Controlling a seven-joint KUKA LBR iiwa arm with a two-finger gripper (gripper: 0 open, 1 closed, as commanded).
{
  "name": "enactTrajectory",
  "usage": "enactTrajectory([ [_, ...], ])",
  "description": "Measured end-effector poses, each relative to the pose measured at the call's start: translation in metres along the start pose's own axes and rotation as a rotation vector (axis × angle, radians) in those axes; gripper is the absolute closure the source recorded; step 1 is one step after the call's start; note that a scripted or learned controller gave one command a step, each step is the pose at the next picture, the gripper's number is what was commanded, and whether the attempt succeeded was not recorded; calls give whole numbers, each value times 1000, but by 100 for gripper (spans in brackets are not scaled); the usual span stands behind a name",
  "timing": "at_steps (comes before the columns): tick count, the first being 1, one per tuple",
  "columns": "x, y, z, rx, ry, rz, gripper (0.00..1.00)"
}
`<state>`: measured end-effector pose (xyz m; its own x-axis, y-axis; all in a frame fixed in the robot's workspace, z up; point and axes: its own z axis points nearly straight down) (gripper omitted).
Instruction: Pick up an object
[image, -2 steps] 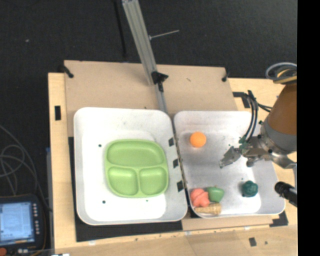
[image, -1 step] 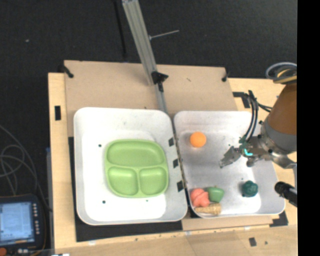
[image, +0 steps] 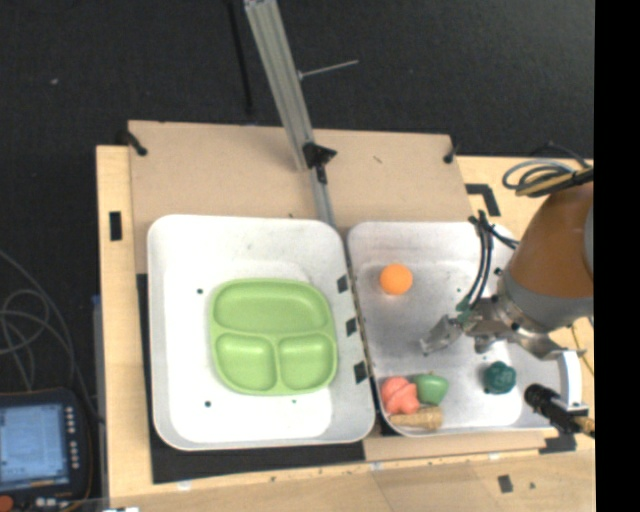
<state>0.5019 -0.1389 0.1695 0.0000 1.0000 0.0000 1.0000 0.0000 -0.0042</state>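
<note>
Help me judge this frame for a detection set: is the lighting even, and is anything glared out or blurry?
In the camera view, light is fairly even and soft; the left bin is bright white, near washed out, while the right bin shows a greyish sheen. The orange ball and green tray read clearly. The end effector is small and slightly soft, its fingers hard to resolve.

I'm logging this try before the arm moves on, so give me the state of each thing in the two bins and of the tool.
Green divided plate: flat in the left bin, nothing in its compartments.
Orange ball: loose in the right bin.
Pink object: at the near rim, touching the green object.
Tan piece: against the near rim.
Teal object: loose, apart.
Tool: low over bare bin floor, holding nothing.
</note>
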Motion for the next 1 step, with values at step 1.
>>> enactTrajectory([
  [1, -5, -8, 47, -1, 0, 1, 0],
])
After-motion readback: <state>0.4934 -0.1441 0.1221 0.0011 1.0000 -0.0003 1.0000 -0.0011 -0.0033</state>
